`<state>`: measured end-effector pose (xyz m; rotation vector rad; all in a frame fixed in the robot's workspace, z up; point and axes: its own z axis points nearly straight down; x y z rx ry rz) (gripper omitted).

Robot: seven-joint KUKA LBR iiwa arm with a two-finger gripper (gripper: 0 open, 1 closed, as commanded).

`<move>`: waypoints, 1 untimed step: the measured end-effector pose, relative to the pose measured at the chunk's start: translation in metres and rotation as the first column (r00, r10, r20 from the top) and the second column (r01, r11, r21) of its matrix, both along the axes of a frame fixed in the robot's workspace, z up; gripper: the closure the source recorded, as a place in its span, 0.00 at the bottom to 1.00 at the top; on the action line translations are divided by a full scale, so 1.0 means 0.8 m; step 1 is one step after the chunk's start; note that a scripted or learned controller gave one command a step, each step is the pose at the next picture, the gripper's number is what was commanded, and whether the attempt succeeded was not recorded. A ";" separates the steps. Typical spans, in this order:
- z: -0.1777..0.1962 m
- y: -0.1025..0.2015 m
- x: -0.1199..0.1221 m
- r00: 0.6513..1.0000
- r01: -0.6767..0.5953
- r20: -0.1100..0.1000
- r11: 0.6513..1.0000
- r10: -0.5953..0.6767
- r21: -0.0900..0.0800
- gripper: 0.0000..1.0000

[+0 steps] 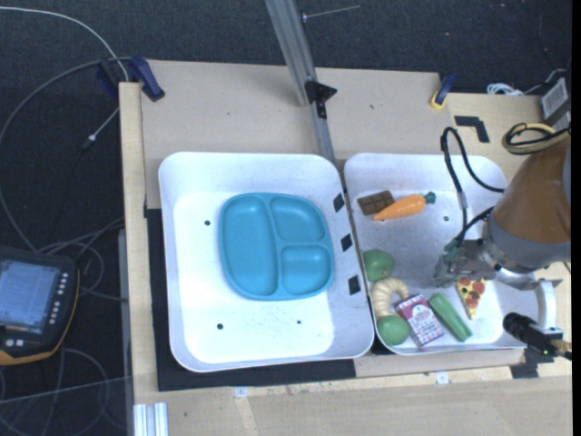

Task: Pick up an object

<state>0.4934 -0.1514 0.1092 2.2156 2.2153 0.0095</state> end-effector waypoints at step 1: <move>0.079 0.003 0.008 1.000 -0.002 -0.002 1.000 0.002 0.000 1.00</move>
